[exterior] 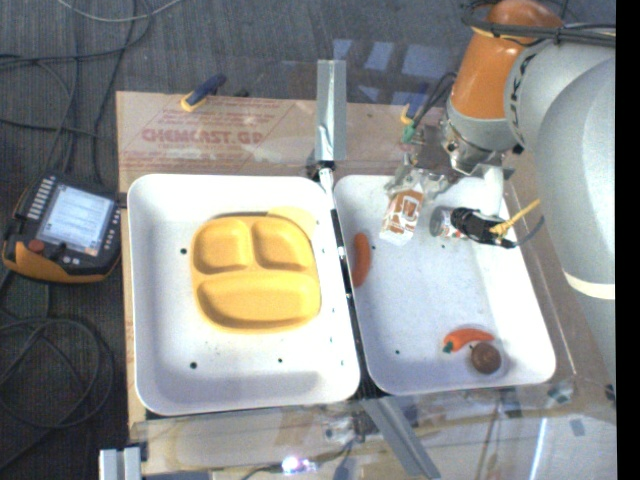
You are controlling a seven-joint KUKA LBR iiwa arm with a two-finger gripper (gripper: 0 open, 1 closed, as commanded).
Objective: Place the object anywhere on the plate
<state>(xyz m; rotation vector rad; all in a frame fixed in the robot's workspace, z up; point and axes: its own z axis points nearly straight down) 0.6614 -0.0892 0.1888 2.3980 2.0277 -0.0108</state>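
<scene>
1. The yellow plate, which has three compartments, lies in the middle of the left bin. Nothing rests on it, so I judge that the task is not yet completed.
2. The gripper is above the right bin, at about 11 o'clock of that bin, near its far wall.
3. Just under the gripper, touching it or almost touching it, there is a small white and brown packet. It stands tilted, with its lower end toward 7 o'clock. I take this packet as the object of the task, because it is the thing closest to the gripper.
4. I cannot tell if the gripper is clenched on the packet or released. The tool body hides the place of contact, and I also cannot tell if the packet hangs in the air or rests on the bin floor.
5. Other things in the right bin: a long orange piece against the left wall at 9 o'clock, and a small orange-red piece beside a brown ball at 5 o'clock. They are well apart from the gripper.
6. What is left, in my judgement: to make sure of the grasp, to lift the packet, to carry it over the wall between the bins toward 8 o'clock from the gripper, and to set it on the plate.
</scene>
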